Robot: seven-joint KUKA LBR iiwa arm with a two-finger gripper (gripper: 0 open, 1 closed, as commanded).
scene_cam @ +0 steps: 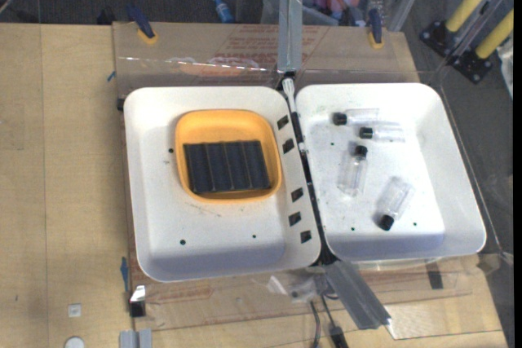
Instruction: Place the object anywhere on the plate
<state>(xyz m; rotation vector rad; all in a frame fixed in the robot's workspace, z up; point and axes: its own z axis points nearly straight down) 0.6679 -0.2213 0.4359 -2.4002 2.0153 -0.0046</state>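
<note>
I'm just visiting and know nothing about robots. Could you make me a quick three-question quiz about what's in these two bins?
1. True or false: the orange plate sits in the left bin.
2. How many clear vials with black caps lie in the right bin?
A. two
B. four
C. six
3. Fill in: a dark ridged ____ rests on the plate.

Key
1. True.
2. B. One lies near the far edge, one just beside it, one at the middle and one nearest the front.
3. Block, or slab; it covers much of the plate's floor.
</note>
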